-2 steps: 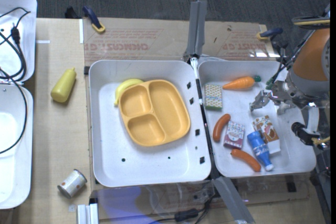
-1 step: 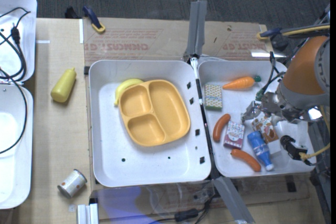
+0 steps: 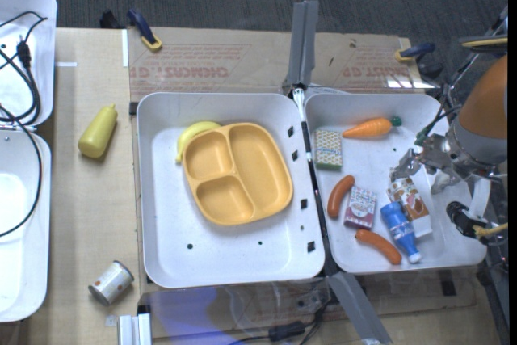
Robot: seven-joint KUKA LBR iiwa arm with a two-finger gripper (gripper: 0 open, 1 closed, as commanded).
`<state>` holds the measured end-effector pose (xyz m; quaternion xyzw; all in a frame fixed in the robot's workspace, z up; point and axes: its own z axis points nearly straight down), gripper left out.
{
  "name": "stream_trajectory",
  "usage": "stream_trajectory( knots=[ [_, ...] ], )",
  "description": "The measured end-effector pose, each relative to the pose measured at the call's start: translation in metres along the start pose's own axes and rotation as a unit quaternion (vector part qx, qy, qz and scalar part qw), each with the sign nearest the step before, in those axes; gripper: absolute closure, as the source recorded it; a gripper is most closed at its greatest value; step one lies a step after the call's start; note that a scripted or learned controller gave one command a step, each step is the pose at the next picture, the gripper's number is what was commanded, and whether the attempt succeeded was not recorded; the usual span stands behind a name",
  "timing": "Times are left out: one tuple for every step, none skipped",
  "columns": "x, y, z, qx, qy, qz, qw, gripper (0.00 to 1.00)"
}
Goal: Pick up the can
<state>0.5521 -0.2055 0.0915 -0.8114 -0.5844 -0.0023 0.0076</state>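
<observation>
Bench (image 3: 97, 198) with 2 bins (image 3: 161, 254), can (image 3: 111, 282)

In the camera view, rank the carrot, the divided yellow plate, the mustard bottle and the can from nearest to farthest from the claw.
From the claw, over the right bin:
1. Carrot, same bin, toward its far side.
2. Divided yellow plate, in the left bin.
3. Can, lying on the bench outside the left bin's near corner.
4. Mustard bottle, on the bench left of the left bin.

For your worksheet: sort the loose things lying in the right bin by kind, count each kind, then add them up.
Carrot: 1
Sausages: 2
Small boxes or packets: 3
Blue bottle: 1
Total: 7

The tool hovering over this bin is not counted.
</observation>
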Motion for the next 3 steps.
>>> stream_trajectory(
  knots=[
    [0.016,0.029,0.0,-0.003,-0.004,0.015,0.9999,0.0],
    [0.036,-0.031,0.001,-0.004,-0.007,0.039,0.9992,0.0],
    [0.01,0.015,0.001,-0.001,-0.002,0.061,0.9982,0.0]
  ],
)
